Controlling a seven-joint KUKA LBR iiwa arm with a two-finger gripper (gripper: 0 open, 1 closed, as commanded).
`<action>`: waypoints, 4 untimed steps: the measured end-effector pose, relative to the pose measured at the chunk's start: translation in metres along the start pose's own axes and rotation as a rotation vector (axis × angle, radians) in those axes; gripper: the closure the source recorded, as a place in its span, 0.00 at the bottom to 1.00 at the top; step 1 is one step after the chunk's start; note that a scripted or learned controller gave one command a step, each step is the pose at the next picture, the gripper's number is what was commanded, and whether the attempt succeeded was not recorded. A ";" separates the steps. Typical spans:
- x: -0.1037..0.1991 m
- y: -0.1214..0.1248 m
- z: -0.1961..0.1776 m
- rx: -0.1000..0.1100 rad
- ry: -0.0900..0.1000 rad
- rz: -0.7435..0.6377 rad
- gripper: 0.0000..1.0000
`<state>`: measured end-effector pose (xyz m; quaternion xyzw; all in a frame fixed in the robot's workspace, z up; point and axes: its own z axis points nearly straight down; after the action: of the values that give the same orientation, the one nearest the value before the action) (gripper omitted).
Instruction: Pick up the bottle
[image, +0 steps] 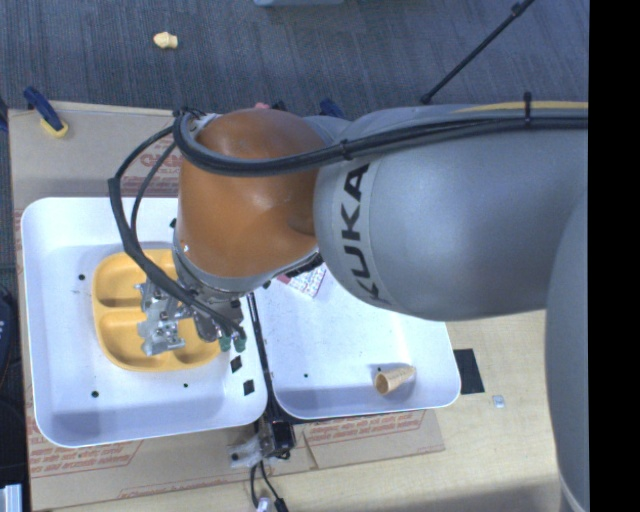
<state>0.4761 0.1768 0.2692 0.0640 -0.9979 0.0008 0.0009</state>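
Low over the left bin (60, 300), the gripper (165, 325) hangs above a yellow divided tray (115, 290), its metal parts crowded against the tray's right half. Whether it is released or clenched cannot be told from this slant, and nothing can be seen grasped. No bottle can be made out; the arm's orange band (245, 195) covers much of both bins. In the right bin (440, 385) lies a small cone-shaped object (393, 379) near the front wall, and a printed packet (305, 283) peeks from beneath the arm.
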 end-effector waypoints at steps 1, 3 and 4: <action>-0.019 0.039 0.028 0.000 0.000 0.085 1.00; -0.034 0.028 0.068 -0.001 -0.001 -0.570 1.00; -0.035 0.029 0.057 0.000 -0.003 -0.571 1.00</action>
<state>0.5071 0.2094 0.2125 0.3426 -0.9395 0.0006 -0.0005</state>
